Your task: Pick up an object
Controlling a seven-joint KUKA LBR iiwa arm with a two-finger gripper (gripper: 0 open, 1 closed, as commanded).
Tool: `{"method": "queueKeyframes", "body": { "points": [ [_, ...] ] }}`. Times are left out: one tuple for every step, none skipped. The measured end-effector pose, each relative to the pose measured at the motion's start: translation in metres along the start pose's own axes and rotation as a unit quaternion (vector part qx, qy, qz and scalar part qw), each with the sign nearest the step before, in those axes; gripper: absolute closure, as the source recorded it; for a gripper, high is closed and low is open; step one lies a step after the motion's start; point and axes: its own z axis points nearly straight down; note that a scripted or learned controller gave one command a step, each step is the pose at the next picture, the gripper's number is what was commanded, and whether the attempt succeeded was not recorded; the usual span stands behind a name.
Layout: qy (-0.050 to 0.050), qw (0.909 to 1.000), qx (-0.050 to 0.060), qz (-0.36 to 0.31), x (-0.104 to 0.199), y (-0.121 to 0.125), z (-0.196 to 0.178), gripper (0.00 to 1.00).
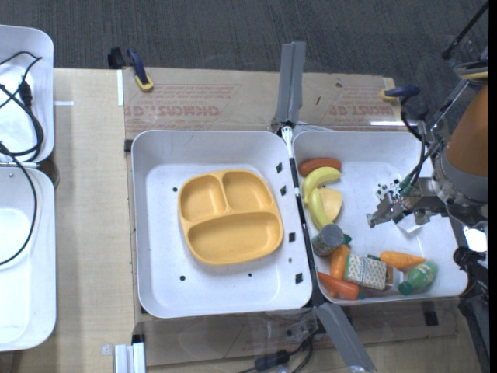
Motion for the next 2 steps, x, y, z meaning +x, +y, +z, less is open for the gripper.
{"method": "queueKeyframes", "body": {
  "points": [
    [0.0, 0.9998, -0.001, -0.02, -0.08, 0.018, 0.0, 0.0],
    [0.0, 0.9995, 0.0, 0.031, -0.103, -0.009, 0.06, 0.0]
  ]
}}
